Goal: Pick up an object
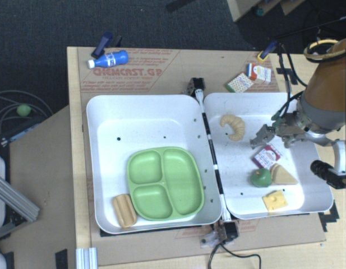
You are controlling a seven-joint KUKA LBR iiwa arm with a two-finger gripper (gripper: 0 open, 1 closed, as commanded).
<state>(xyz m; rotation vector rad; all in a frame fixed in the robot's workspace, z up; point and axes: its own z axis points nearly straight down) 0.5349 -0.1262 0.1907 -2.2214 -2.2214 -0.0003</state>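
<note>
One end effector (272,134) hovers above small packet (266,157).

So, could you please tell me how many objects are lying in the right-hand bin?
5: a croissant at the back left, a pink packet mid-bin, a green piece beside a beige wedge, and a yellow cheese block in front. The arm may hide more.

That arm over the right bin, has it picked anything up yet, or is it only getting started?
Nothing looks picked up yet. The end effector hangs over the right bin, just above the small red-and-white packet, with nothing visibly held. The croissant, green toy and cheese block all lie in the bin. Grasping and lifting remain.
</note>
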